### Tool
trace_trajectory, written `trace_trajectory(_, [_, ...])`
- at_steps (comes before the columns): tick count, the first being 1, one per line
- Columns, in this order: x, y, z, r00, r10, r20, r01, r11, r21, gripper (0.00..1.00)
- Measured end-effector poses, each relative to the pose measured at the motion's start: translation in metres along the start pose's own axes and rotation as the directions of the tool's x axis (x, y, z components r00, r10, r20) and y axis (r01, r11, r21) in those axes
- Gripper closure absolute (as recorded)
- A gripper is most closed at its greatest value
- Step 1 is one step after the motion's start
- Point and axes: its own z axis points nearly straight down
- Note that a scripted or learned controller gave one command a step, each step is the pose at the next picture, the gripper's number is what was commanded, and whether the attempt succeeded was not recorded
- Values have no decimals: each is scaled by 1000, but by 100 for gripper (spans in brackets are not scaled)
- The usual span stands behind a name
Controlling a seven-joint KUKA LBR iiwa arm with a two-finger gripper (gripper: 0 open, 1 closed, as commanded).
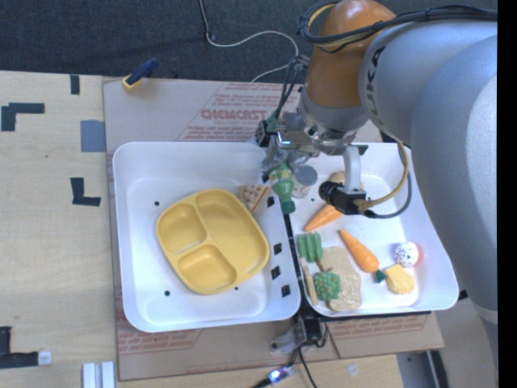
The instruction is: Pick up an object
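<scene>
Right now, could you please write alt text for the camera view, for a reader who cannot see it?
A grey robot arm reaches from the right, its gripper low over the divide between two white bins. The left bin holds a yellow divided tray; the right bin holds toy food, including two carrots.

Tray [212, 241] in left bin [133, 217]

Desk [48, 217]: light wood surface with dark markings.
Cardboard sheet [202, 111]: flat on the desk, under both bins.
Left bin [133, 217]: white, on the cardboard.
Right bin [432, 265]: white, touching the left bin.
Blue-yellow item [140, 73]: at the cardboard's far corner.
</scene>
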Motion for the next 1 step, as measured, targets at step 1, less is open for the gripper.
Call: trace_trajectory(1, [25, -14, 6, 1000, 2, 1, -2, 1000, 2, 100])
